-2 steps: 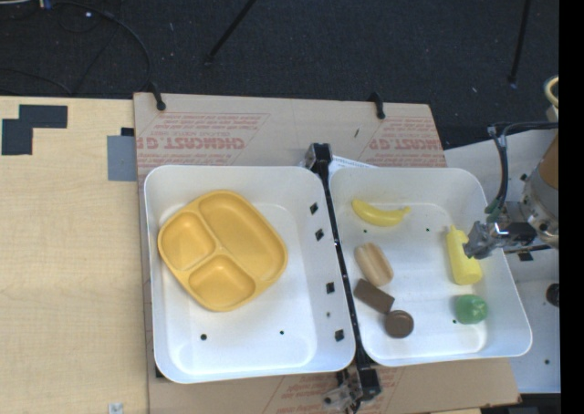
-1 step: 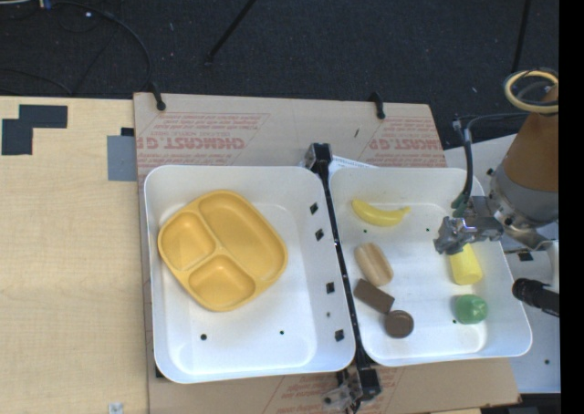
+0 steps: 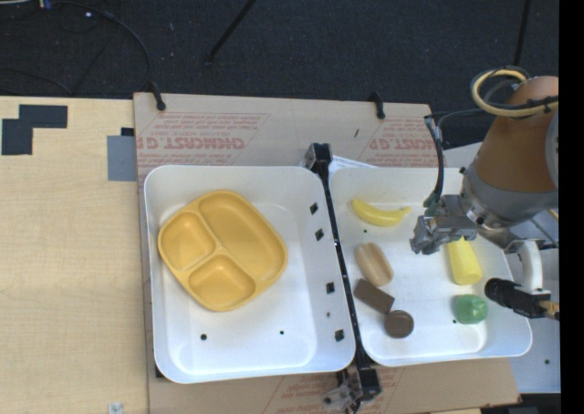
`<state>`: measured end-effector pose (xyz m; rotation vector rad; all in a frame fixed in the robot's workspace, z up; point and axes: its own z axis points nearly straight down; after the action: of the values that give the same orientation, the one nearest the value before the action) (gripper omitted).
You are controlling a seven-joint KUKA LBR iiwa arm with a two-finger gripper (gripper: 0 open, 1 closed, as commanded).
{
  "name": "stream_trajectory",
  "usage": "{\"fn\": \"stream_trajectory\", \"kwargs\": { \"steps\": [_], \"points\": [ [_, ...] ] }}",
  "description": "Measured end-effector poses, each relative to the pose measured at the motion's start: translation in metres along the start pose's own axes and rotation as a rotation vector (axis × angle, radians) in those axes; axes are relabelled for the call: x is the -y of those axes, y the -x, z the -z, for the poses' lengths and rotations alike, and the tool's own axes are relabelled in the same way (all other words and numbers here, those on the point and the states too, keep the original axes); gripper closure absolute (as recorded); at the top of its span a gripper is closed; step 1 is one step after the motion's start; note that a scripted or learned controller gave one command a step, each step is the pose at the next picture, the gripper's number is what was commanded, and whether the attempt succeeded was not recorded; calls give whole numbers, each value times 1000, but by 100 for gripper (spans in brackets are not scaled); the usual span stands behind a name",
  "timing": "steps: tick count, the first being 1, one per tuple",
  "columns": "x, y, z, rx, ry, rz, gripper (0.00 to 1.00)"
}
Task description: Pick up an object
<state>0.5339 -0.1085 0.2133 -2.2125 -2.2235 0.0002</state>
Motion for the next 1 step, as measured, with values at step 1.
{"fn": "stream_trajectory", "kwargs": {
  "steps": [1],
  "points": [
    [-1,-53,-6,0,-1,0,100]
  ]
}}
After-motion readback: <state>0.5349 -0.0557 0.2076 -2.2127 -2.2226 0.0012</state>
